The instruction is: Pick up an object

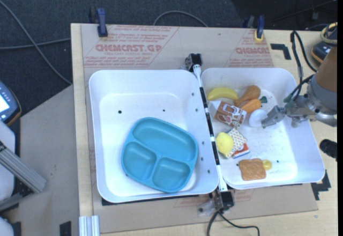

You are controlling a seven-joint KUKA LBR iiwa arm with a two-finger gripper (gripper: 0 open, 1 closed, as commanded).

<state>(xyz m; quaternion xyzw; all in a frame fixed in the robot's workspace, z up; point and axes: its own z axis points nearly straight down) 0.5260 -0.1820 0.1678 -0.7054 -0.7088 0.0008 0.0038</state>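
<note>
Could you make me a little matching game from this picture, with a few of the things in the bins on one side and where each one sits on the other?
Things:
1. blue divided tray
2. banana
3. toast slice
4. lemon

Places:
A. front of the right bin, near its lower edge
B. left bin
C. back of the right bin, close to the divider
D. middle of the right bin, hard by the divider

Pairs: 1-B, 2-C, 3-A, 4-D
</note>
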